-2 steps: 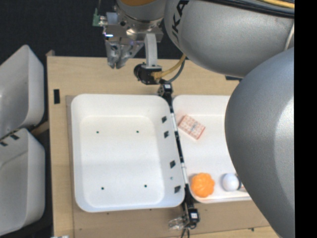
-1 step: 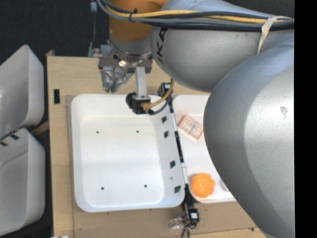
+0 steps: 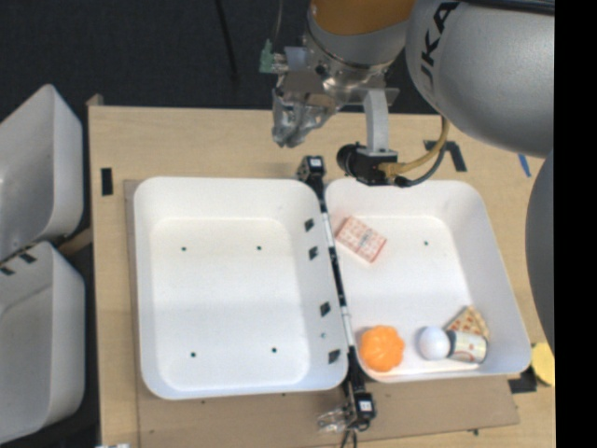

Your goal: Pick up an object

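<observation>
Gripper (image 3: 297, 127) hangs above the bins' far edge, finger state unclear; orange ball (image 3: 381, 347) in the corner could roll away.

The grey arm (image 3: 485, 54) sweeps in from the upper right of the frame, its orange band (image 3: 359, 3) at top centre above the wrist. The gripper (image 3: 297, 124) hangs just below, left of centre, pointing down, nothing visible between its jaws.
</observation>
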`<state>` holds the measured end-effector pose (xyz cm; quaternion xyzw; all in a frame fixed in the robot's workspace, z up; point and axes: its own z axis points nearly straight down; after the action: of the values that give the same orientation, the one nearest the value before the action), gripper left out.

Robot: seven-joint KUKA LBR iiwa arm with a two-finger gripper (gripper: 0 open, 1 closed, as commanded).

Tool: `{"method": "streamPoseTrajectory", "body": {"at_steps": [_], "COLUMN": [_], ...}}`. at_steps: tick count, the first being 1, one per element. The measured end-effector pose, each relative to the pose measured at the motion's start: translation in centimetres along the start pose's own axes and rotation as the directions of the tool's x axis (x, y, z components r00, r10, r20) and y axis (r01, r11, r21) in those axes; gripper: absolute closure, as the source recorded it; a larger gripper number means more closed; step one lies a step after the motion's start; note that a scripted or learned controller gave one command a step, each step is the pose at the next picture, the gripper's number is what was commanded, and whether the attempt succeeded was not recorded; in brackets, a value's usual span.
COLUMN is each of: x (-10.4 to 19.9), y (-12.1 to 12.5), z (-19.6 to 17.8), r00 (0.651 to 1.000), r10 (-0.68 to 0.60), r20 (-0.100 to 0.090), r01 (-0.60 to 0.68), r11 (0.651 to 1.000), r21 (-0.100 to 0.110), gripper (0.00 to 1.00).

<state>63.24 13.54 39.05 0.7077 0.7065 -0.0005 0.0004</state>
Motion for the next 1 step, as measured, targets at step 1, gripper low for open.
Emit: {"method": "streamPoseTrajectory", "body": {"at_steps": [1], "x": [4.24], "y": [-0.25], "z": [-6.85], "r00": [1.0], "r10": [-0.007], "r20": [-0.003], "r01": [0.007], "r11": [1.0], "r21": [-0.006], "gripper": [1.0]}}
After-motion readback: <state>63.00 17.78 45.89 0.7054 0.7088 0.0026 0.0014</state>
